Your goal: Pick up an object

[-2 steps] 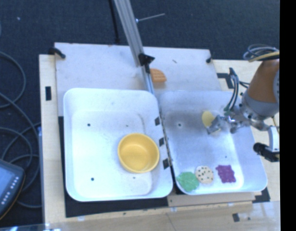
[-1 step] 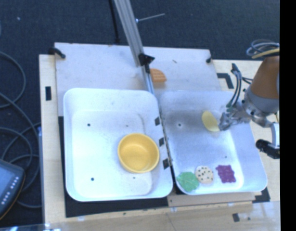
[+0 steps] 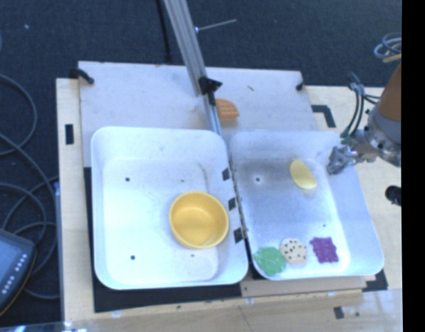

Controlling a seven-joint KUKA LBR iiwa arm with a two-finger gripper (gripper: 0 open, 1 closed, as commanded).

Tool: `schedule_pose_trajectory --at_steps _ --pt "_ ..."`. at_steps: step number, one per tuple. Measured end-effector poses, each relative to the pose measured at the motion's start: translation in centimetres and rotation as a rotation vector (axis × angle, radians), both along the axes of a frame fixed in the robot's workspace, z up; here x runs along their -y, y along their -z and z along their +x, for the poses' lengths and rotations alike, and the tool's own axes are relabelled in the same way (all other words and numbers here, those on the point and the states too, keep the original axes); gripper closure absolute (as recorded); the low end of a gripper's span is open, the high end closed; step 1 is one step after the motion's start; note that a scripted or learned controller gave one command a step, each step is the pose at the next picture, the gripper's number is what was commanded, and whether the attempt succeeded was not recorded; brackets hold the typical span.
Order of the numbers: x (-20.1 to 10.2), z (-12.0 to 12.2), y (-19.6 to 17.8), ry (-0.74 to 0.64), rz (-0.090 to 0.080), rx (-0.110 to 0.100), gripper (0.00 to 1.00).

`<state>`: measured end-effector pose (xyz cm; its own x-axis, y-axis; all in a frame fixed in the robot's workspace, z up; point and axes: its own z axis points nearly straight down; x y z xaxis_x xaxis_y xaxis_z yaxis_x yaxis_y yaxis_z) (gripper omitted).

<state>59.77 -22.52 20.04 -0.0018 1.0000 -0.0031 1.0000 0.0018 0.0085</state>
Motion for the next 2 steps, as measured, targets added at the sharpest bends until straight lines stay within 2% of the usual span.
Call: schedule_pose_trajectory --at_steps 1,2 --pt "0.1 0.1 -1.4 -0.001 0.002 -0.005 1.00" --pt "-4.6 -1.3 -2.9 -0.005 0.004 -0.006 1.00"
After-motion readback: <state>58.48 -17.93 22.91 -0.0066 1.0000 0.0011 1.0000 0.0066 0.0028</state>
